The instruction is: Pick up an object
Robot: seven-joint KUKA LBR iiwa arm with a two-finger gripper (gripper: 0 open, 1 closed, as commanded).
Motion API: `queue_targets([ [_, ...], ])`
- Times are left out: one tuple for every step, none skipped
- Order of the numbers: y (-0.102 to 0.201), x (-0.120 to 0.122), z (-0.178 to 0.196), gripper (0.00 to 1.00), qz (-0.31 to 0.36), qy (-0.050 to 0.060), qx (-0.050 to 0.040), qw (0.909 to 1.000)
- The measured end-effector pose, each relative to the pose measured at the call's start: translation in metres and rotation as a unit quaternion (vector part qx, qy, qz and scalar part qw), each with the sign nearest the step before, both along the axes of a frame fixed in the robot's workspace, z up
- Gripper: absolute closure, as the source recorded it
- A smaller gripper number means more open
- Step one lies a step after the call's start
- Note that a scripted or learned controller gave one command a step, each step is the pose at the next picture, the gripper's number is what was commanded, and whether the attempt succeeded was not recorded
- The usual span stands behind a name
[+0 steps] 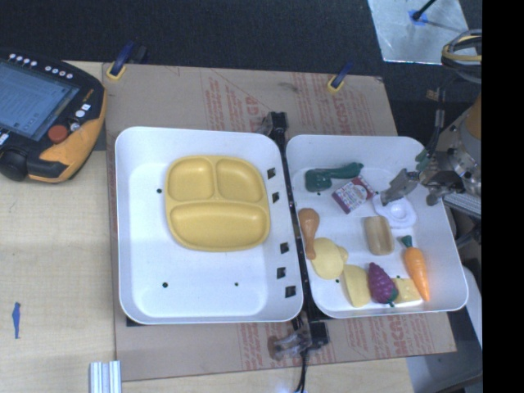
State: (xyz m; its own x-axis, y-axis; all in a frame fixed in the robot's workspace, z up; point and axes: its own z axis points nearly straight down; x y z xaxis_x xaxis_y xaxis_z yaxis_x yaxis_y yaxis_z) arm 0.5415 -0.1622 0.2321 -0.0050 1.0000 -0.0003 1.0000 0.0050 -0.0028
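Observation:
My gripper [416, 191] hangs over the right bin's [453, 244] far right part, fingers spread open with nothing between them. Just below it lies a small white round piece [401, 214]. Left of it are a pink and white packet [352, 195] and a green toy [332, 175]. A tan bread block [377, 236], an orange carrot [416, 270], purple grapes [380, 282], yellow pieces [327, 258] and a brown drumstick [308, 223] lie nearer the front of that bin.
The left bin [139, 285] holds a yellow divided plate [218, 201]. A teach pendant [45, 121] rests on the bench at far left. Clips and black brackets [285, 244] line the wall between the bins.

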Motion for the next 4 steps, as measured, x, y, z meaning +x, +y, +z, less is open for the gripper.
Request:
queue_targets([
  [-0.046,0.009,-0.147,0.00,-0.001,0.003,0.0005,1.0000],
  [-0.049,-0.062,-0.141,0.00,-0.001,0.002,0.0015,1.0000],
  [-0.009,-0.033,-0.140,0.00,0.002,-0.001,0.0001,1.0000],
  [-0.012,-0.035,-0.130,1.00,0.000,0.000,-0.0001,1.0000],
])
